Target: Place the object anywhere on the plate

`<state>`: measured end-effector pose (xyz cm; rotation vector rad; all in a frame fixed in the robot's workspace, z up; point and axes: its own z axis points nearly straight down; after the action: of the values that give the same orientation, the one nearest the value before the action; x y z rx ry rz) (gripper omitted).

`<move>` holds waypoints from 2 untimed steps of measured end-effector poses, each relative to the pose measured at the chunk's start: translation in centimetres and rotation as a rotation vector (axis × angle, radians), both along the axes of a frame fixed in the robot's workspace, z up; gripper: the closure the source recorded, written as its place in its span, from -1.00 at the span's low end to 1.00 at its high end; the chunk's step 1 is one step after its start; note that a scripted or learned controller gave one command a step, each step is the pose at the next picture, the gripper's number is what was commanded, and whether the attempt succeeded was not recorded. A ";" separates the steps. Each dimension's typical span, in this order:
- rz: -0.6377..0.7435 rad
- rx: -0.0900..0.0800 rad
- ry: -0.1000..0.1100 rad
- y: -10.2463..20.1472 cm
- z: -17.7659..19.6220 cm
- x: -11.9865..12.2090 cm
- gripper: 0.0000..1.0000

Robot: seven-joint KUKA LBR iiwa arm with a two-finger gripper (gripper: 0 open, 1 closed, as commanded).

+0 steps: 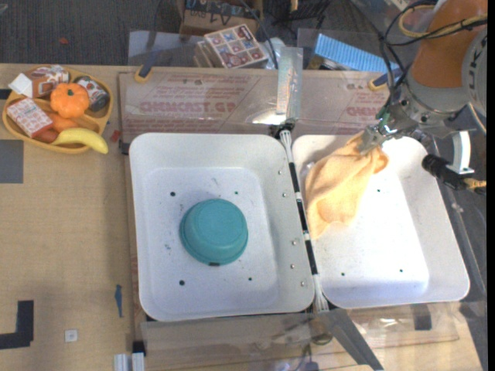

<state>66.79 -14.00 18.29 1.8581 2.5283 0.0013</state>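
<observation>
A yellow cloth (337, 188) lies in the right bin (402, 246), draped down and left towards the divider between the bins. Its upper right corner is pulled up into a peak, and my gripper (377, 136) is shut on that corner, near the bin's back edge. The teal plate (214, 231), round and domed, sits in the middle of the left bin (155, 176), well apart from the cloth and the gripper.
The arm (445, 45) comes in from the upper right above the right bin's back corner. A yellow dish of toy food (58, 110) rests on the bench at far left. Boxes and clutter (228, 45) stand behind the bins.
</observation>
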 end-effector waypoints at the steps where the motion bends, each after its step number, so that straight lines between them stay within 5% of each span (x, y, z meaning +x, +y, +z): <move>1: 0.000 0.000 -0.001 -0.1 4.3 0.1 1.00; 2: 0.400 0.000 0.002 5.2 3.9 -1.6 1.00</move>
<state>65.23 -8.81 22.17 1.3197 2.8493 0.0010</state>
